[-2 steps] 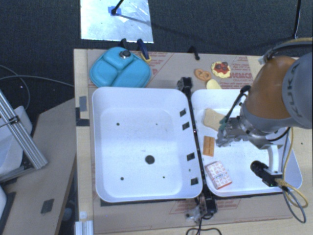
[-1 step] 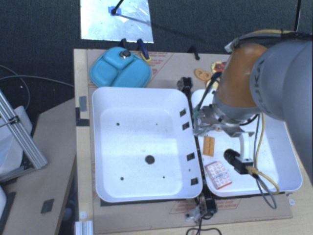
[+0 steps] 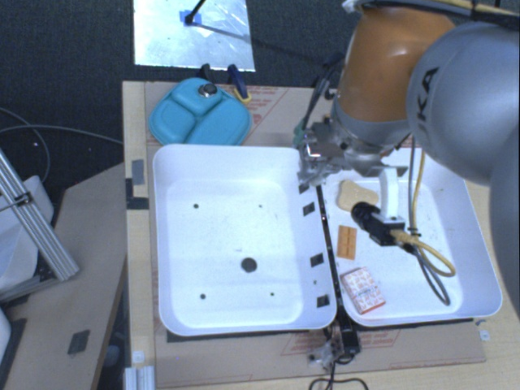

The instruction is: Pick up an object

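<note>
While the grey arm with its orange band leans in from the right, its pincer hangs over the upper end of the divide between the two white bins. How far the pincer is open cannot be told, since the wrist hides much of it, and nothing can be seen in its grip.

Just right of the pincer and a little below it, in the right bin, lies a pale tan block, partly tucked under the arm's fittings. Below that sits a small orange wafer-like bar, close to the dividing wall. Further below the pincer, near the right bin's front edge, rests a small box with a red-and-white pattern. A black cylindrical fitting and a yellow cable trail from the arm over the same bin, right of the bar.

Left of the pincer spreads the left bin, with a small dark disc on its floor, well apart from the pincer. Above and left of the pincer, beyond the bins, a blue plastic tray lies on the bench.
</note>
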`<state>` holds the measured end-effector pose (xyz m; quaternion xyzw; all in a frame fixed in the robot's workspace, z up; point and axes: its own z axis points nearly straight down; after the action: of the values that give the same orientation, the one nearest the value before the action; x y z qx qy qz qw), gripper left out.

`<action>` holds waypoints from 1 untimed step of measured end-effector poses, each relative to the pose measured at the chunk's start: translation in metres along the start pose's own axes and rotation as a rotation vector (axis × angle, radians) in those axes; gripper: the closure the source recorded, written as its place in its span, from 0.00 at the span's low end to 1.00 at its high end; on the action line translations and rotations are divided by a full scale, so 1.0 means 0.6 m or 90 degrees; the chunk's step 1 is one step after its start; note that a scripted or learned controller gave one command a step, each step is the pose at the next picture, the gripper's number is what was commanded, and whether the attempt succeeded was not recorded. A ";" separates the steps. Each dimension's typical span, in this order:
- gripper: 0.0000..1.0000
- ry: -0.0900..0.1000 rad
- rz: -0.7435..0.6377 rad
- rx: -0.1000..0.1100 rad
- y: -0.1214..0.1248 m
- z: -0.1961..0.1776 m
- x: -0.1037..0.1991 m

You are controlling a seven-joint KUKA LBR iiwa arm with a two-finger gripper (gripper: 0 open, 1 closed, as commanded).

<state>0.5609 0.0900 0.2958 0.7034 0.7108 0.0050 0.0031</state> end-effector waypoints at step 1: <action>1.00 0.000 0.002 -0.001 0.029 -0.409 0.075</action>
<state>0.5750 0.1342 0.5412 0.7047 0.7095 0.0058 0.0035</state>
